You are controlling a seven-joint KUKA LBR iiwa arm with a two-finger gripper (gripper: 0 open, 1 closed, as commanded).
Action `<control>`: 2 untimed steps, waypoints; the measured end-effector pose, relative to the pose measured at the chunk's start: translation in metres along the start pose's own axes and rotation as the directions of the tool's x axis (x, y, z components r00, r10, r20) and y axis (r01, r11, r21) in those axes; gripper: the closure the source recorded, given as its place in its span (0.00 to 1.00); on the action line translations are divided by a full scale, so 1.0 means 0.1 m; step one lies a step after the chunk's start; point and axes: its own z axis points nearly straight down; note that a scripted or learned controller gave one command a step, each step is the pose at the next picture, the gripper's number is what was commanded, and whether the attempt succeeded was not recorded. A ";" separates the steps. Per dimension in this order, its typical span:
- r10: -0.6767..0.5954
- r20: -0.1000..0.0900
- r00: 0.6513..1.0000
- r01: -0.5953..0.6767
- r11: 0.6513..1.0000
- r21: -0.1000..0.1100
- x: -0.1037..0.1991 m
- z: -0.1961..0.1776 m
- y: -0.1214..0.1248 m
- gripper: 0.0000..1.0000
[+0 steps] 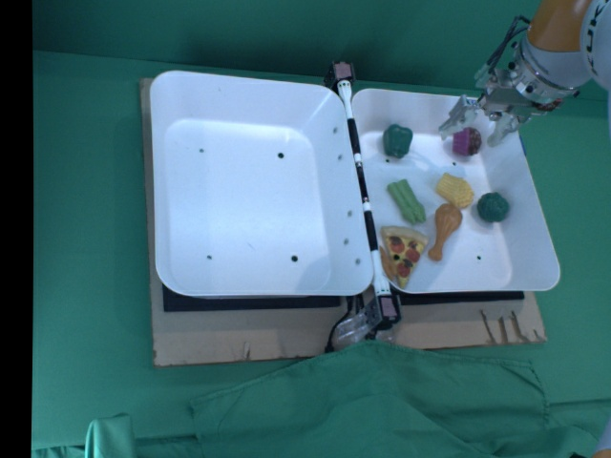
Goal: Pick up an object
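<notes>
1. The claw (482, 122) hangs over the far end of the right bin (535, 256), fingers spread apart — nothing sits between them.
2. A purple toy (467, 142) lies just below the claw.
3. Also in the right bin: a green pepper (397, 140), yellow corn (455, 191), a dark green ball (493, 207), a drumstick (444, 228), a green stalk (406, 200) and a pizza slice (402, 254).
4. The left bin (172, 93) sits beside it on the counter (86, 208).
</notes>
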 end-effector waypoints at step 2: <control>-0.001 0.002 1.000 0.001 1.000 -0.010 -0.04 0.79 -0.01 0.00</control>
